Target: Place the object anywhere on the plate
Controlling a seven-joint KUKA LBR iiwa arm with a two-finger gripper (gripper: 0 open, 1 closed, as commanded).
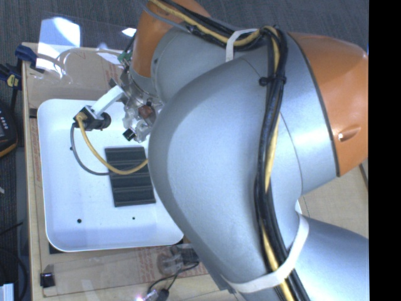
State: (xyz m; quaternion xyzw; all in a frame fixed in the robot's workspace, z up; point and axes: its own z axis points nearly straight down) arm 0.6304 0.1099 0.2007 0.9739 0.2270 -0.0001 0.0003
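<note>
The gripper (pixel 135 125) was held low over the white bin (pixel 56 168), just beside the dark ribbed slab (pixel 133 187), presumably for reaching it; whether it was apart or together could not be told.

We see a bulky arm (pixel 238 168) with smooth grey, rounded casings and orange sections; black and yellow cables (pixel 272 105) run along it under white straps, and a yellow cable loops out near the wrist

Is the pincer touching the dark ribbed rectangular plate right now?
Cannot tell. In the camera view, the pincer sits just above the dark ribbed rectangular plate, but the slanted angle and bulky grey arm hide any contact or gap.
</note>
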